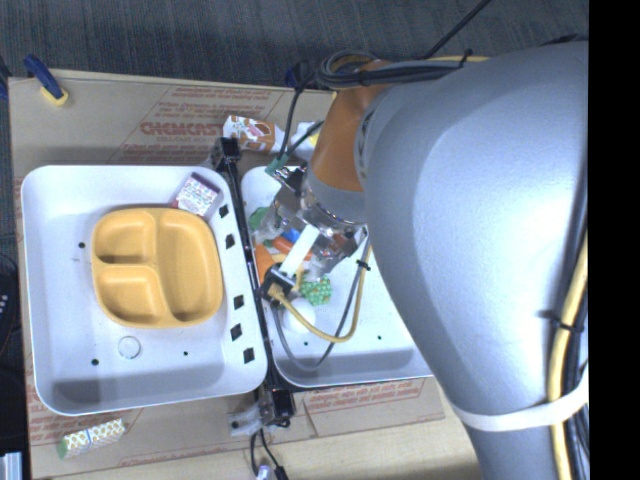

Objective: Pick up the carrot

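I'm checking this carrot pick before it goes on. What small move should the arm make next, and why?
Probably a slow, short descent onto the carrot. The gripper is low in the right bin among crowded items, with the orange carrot at the bin's left wall just beside it, and nothing visibly held.

Two bins sit side by side on the bench. In the left bin [50, 268], a divided tray [157, 265] lies centrally, with a small packet [197, 195] just beyond its far right corner. In the right bin [385, 343], a cluster of small items [300, 253] lies against the left wall, beneath the arm [480, 218] reaching in from the right.
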Motion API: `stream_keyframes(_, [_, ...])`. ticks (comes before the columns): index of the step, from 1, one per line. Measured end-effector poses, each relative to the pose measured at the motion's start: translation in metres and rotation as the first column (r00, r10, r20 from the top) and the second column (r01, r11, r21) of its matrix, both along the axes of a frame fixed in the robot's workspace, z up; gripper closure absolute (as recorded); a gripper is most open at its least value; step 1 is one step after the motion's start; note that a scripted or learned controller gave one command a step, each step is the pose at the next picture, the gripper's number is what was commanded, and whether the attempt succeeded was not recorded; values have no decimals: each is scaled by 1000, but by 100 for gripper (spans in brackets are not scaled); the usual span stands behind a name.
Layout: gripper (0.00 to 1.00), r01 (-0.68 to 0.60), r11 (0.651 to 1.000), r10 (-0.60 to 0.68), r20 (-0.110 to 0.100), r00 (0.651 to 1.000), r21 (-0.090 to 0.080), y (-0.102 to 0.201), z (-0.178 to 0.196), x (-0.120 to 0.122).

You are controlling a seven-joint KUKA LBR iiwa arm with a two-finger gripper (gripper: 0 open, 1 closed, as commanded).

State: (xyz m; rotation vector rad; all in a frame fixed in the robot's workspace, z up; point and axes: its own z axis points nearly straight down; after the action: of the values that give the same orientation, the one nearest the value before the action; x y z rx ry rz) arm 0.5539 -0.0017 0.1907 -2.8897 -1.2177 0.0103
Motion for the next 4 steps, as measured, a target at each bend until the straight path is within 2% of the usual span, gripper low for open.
stream_keyframes(1, [0,313,950,-313,-1,950,-2,4,0,-23])
stream_keyframes(2, [0,402,916,-402,2,916,-3,25,0,-17])
stream_keyframes(3, [0,494,869,-494,0,869,-3,-63,0,-66])
stream_keyframes(4, [0,496,868,-496,1,868,-2,-5,0,-40])
